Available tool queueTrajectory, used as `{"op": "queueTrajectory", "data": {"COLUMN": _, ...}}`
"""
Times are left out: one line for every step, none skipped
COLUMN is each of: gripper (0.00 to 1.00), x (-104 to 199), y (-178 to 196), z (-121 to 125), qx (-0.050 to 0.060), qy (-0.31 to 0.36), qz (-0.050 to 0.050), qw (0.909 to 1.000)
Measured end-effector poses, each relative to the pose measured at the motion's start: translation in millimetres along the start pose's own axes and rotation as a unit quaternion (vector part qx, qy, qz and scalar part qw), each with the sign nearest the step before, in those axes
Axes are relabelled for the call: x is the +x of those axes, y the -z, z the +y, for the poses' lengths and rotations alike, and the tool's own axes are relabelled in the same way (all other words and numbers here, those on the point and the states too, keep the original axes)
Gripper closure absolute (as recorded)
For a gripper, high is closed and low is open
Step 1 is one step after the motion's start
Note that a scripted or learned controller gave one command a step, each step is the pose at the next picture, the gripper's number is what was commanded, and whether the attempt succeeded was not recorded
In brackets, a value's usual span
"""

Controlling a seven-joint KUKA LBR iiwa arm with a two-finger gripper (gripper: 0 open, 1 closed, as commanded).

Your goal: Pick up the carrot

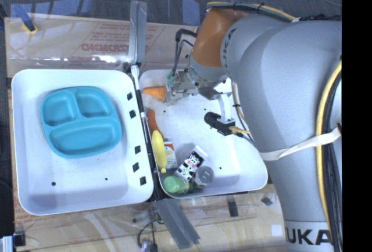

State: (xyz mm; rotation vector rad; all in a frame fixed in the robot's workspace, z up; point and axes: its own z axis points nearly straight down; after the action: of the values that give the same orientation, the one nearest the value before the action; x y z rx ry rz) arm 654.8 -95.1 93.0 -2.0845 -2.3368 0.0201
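- I see the gripper (174,89) low over the far end of the right bin (247,172); I can't make out its fingers.
- The carrot (154,93) lies just left of it, at the bin's far-left corner.
- Nearer me than the claw, along the bin's left wall: an orange stick (151,120), a banana (158,149), a green ball (173,185), a can (204,175).
- Well left of the claw, a blue tray (81,120) sits in the left bin (35,187).
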Motion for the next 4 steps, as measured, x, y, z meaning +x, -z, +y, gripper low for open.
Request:
{"op": "queueTrajectory", "data": {"gripper": 1.0, "x": 99.3, "y": 95.5, "z": 11.4, "qx": -0.004, "qy": -0.163, "qz": 0.002, "qw": 0.9866}}
{"op": "queueTrajectory", "data": {"gripper": 0.0, "x": 98.8, "y": 95.2, "z": 11.2, "qx": -0.003, "qy": -0.164, "qz": 0.002, "qw": 0.9865}}
{"op": "queueTrajectory", "data": {"gripper": 0.0, "x": 70.9, "y": 93.5, "z": -54.4, "qx": -0.002, "qy": -0.131, "qz": 0.001, "qw": 0.9914}}
{"op": "queueTrajectory", "data": {"gripper": 0.0, "x": 2.6, "y": 67.4, "z": -49.0, "qx": -0.003, "qy": -0.091, "qz": 0.001, "qw": 0.9959}}
